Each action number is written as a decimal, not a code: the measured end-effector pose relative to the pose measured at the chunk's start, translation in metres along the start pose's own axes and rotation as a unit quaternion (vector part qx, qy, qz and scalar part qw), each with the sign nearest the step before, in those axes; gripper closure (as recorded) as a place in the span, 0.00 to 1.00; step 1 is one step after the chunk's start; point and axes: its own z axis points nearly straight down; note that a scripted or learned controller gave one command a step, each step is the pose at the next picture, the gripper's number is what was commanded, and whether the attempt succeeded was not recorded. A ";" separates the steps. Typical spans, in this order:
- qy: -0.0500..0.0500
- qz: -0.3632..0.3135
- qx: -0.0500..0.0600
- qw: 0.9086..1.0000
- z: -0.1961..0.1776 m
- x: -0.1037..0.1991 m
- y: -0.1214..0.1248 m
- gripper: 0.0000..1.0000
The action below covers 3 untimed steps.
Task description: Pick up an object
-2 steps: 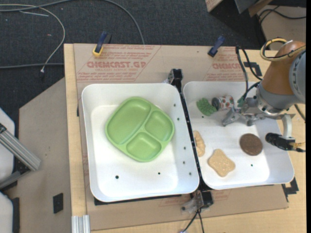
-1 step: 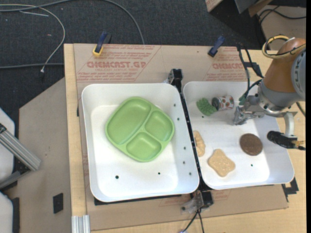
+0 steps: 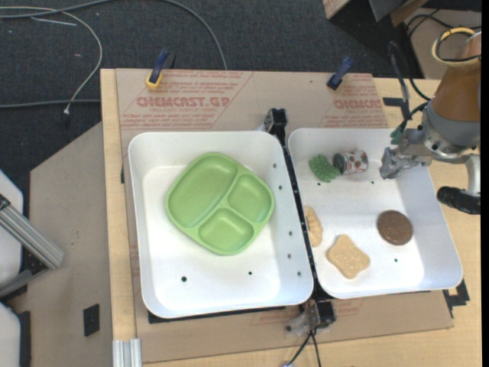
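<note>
The table (image 3: 191, 98), topped with a tan printed cardboard sheet, carried two shallow white plastic bins side by side. The left white bin (image 3: 153, 281) was the larger-looking of the two and held a light green, three-compartment plastic tray (image 3: 220, 202), lying flat and turned at an angle near that bin's middle. The right white bin (image 3: 428, 258) touched the left bin along their shared edge.

The grey arm with its orange band (image 3: 457, 90) reached over the right bin's far right corner. Its hand (image 3: 391, 165) hung low over that bin's upper right part, just right of the small patterned can; I cannot tell whether the hand was clenched or released, and nothing showed between its tips.

Inside the right bin, a round brown disc (image 3: 395, 227) lay right of centre, apart from the hand. A tan toast-shaped piece (image 3: 348, 256) lay near the front, a pale biscuit-like piece (image 3: 312, 226) against the left wall, a green leafy toy (image 3: 325, 167) near the back, and the small patterned can (image 3: 352, 161) touching it.
</note>
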 end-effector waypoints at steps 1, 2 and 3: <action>0.000 0.000 0.000 1.000 -0.060 0.005 0.000 1.00; 0.000 0.000 0.001 1.000 -0.102 0.000 0.002 1.00; 0.002 -0.002 0.005 1.000 -0.107 0.053 -0.015 1.00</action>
